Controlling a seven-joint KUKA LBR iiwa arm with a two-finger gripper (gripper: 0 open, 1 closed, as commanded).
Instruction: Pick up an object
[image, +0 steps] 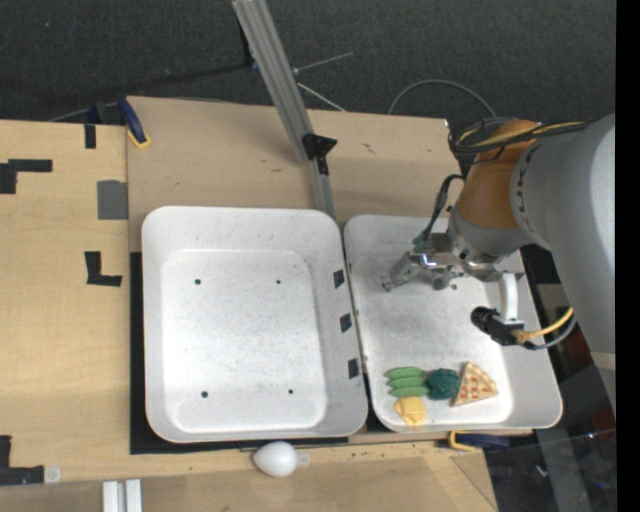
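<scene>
Several small toys lie at the front of the right bin (400, 320): a light green ridged piece (405, 378), a dark green lump (441, 382), a pizza-slice wedge (475, 385) and a yellow piece (411, 408). My gripper (418, 280) hangs over the back half of the right bin, well behind the toys. Its two fingers are spread apart, open, with nothing between them.
The left bin (160, 300) sits beside the right one, joined by black clips. A white egg-shaped object (277, 459) lies on the bench in front of the bins. A slanted metal pole (290, 100) stands behind them. A yellow-tipped cable (520, 330) hangs by the wrist.
</scene>
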